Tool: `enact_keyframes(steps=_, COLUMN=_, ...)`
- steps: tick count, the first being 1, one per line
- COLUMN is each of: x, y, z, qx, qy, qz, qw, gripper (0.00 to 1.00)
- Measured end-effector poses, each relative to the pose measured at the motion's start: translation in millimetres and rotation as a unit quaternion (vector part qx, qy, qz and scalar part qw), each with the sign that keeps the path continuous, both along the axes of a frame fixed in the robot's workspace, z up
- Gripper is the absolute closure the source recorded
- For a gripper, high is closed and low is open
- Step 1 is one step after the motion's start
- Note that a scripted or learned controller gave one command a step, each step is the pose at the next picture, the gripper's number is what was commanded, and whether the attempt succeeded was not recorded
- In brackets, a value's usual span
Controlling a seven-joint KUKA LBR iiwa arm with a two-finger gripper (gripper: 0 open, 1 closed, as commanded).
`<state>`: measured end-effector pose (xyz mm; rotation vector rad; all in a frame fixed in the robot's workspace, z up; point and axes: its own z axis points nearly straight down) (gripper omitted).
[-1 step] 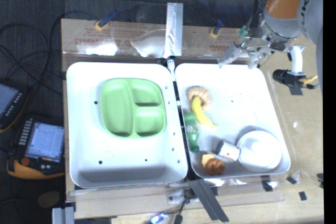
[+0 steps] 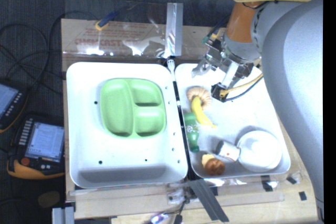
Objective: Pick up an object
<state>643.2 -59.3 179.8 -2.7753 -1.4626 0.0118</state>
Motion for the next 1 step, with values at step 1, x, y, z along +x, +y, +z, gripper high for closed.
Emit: enact_keyframes(steps=1, x=12.0, y=-44.6, z=-84.1, qx=-0.0021, qy=0.003, qz=-0.156, qw=0.9877, gripper=0.0)
